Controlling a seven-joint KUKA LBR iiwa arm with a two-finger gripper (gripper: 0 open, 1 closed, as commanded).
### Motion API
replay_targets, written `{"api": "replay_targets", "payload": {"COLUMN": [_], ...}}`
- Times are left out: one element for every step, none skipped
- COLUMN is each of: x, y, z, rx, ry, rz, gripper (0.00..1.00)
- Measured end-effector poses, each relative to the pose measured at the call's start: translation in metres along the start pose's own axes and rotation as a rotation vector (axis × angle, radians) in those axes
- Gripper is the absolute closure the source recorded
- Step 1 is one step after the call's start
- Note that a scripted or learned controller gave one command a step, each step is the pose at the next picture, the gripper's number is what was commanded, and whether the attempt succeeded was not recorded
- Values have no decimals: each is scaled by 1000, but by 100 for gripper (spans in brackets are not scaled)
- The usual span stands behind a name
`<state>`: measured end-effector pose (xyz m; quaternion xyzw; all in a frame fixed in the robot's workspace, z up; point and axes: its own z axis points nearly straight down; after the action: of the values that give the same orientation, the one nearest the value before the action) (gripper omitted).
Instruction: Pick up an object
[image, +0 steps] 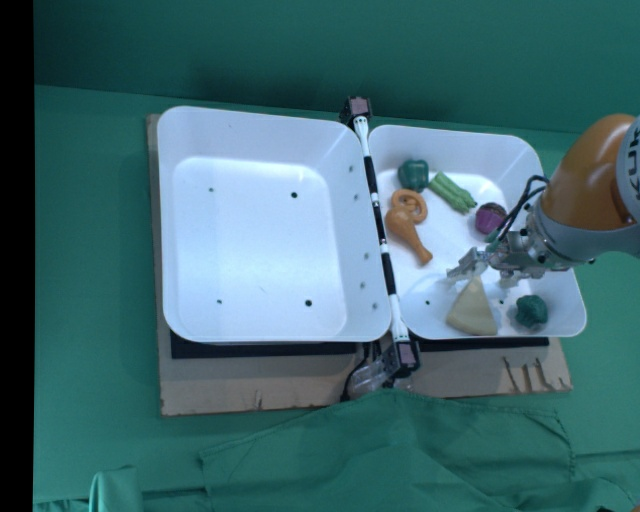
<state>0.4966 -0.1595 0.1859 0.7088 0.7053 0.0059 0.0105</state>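
Now the gripper (487, 264) hangs low inside the right bin (440, 140), reaching in from the bin's right side on the grey arm with its orange band (592, 182). Whether its fingers are apart or closed cannot be told from this slanted view, and nothing can be seen held between them.

Everything else is best placed against that right bin. Just below the gripper, near the bin's front wall, lies a pale yellow wedge (472, 308), its tip pointing up toward the gripper and very close to it; whether they touch cannot be told. Beside the wedge, in the bin's front right corner, sits a small dark green lumpy piece (531, 311). Toward the bin's left wall lies an orange drumstick-shaped piece (409, 224), its curled end toward the back and its narrow end slanting to the front. Behind it, near the back wall, sits a dark green pepper-like piece (413, 174), and just beside that a lighter green pod (453, 191) lies at a slant. A small purple piece (490, 216) rests further right, close to the arm's cables.

Along the bin's left edge runs a black and white divider bar (377, 215), and past it stands the left bin (260, 225).
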Motion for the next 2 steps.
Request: {"api": "replay_targets", "payload": {"x": [0, 10], "y": [1, -14], "z": [0, -1], "rx": [0, 3], "ry": [-1, -2], "rz": [-2, 0], "gripper": [0, 0]}}
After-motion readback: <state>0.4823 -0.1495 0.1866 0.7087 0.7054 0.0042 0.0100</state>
